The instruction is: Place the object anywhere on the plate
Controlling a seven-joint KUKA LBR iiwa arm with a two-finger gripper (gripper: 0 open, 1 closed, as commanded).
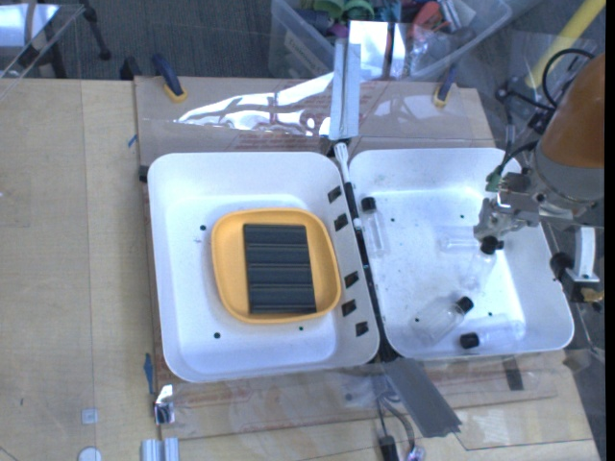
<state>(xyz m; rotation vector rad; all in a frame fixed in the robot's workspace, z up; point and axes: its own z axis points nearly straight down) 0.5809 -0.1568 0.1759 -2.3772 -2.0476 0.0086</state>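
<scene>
A wooden tabletop (67,257) is carrying two shallow white bins side by side. In the left bin (183,190), a yellow plate (226,277) is lying with a dark ribbed block (280,268) resting on it. In the right bin (538,296), clear plastic bottles with black caps are lying near the front: one bottle (438,317) is tilting toward the middle, and another (495,333) is sitting just beside the front wall. The grey arm is reaching in from the right, and its tool (490,243) is hanging over the right bin's far side, well apart from the plate. Whether the tool is open or closed cannot be told.
</scene>
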